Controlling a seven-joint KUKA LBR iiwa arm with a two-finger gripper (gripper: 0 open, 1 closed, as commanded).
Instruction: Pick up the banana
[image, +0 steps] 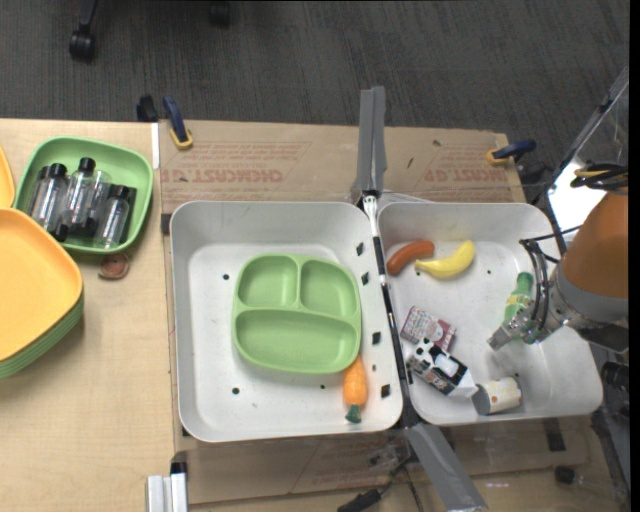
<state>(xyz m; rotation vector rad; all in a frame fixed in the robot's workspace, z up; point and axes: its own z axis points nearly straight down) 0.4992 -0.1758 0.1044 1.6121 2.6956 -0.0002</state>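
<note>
Green divided plate (297, 327) fills the left bin; in the right bin (440, 405) the banana (447, 261) lies touching a red sausage (409, 254). Claw (512, 330) hovers well apart near the right wall — open or closed, I cannot tell. Risk: grabbing the sausage too.

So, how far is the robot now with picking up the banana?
Nothing looks done yet: the banana lies in the right bin, beside the hot dog. In hand: the gripper is over that bin's right side, apart from the banana. Left: reach the banana, grip it and lift it.
</note>
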